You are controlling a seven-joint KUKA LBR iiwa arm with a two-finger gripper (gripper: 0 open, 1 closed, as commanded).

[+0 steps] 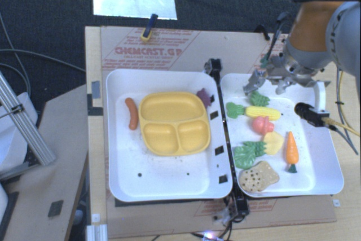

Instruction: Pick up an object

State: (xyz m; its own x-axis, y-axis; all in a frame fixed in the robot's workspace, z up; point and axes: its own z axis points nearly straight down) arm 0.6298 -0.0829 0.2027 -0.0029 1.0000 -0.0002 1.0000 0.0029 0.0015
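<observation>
Over the right bin: I see the gripper (265, 80) hanging at the far edge of the right bin (330, 175), just above the green leafy toy (259, 99); whether its pincer is released or clenched I cannot tell.
Task's things: the toy foods lie in the right bin, namely the corn cob (263, 113), a red round piece (262, 125), a yellow piece (274, 143), the carrot (291, 148), a second green piece (248, 152) and the cookie (258, 176).
Left bin: the yellow tray (172, 123), a sausage (132, 113) beside it and a purple piece (204, 97) behind it lie in the left bin (163, 189).
Risk, crowding: the foods touch each other, so I judge the fingers may push a neighbour or close on two pieces.
Risk, wall: the leafy toy lies near the far wall; I think a finger may strike the rim.
Risk, flat shapes: low pieces may slip out.
Writing: the cardboard (149, 51) reads "CHEMCAST", then letters like "GP"; the smaller print is too blurred for me.
</observation>
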